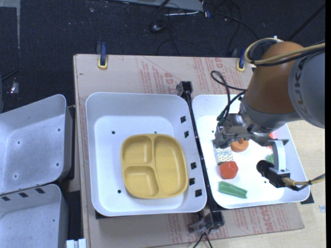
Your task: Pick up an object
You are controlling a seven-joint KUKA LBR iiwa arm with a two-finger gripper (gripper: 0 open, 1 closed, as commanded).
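Gripper (223, 141) comes first: it hangs low in the right bin (252, 183), just up from the red toy (228, 170). I cannot tell if it is open or closed. Nothing can be seen held in it.

Any small thing will do for this job, and the red toy looks like a good pick. It sits on the white floor of the right bin, near the wall next to the other bin. It is small and chunky, a bit like a play tomato or pepper. I think it is light and hard, like plastic, and maybe smooth, so it could slip. It will not break easily. The best place to hold it is across its middle, at the fat part, squeezing from two sides. The top edge is a poor place to pinch, because it may pop out.

A little spotted piece (223, 155) touches the red toy at its upper left, so it could get bumped or grabbed too. I cannot tell what it is. An orange toy (239, 146) sits just up and right of the red toy, close to the gripper. A green stick (232, 190) lies flat just below the red toy, with a small gap between them.

Far to the left of the red toy, in the left bin (103, 154), lies a yellow plate (154, 165) with three parts.
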